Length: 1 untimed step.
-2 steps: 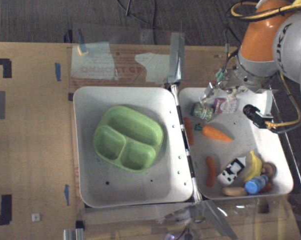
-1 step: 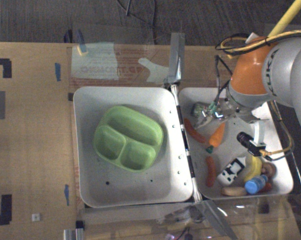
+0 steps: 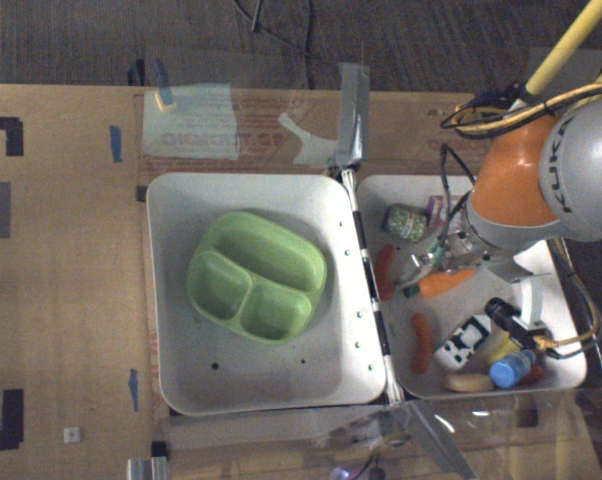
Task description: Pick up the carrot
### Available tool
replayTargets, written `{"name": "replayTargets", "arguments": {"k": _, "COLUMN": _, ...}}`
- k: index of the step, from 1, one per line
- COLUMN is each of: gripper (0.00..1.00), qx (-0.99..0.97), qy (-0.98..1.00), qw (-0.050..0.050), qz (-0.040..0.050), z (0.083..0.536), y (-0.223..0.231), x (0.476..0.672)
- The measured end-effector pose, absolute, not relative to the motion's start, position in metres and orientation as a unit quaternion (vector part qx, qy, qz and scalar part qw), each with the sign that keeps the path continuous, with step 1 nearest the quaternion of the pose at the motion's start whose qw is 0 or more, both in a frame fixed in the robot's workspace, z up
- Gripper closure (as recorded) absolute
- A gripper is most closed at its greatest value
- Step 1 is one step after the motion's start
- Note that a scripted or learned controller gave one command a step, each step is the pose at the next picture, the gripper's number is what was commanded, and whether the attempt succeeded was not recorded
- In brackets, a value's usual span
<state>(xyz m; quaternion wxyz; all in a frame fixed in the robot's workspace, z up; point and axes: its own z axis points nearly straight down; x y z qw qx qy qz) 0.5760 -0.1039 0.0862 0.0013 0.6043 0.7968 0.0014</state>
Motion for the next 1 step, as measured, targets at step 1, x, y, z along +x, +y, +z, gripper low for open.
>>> {"name": "replayTargets", "arguments": {"k": 1, "gripper": 0.0, "qx": 0.461, "qy": 0.887, "qw": 0.002, "qz": 0.0016, "z": 0.0866, "y": -0.1134, "x": 0.5484}}
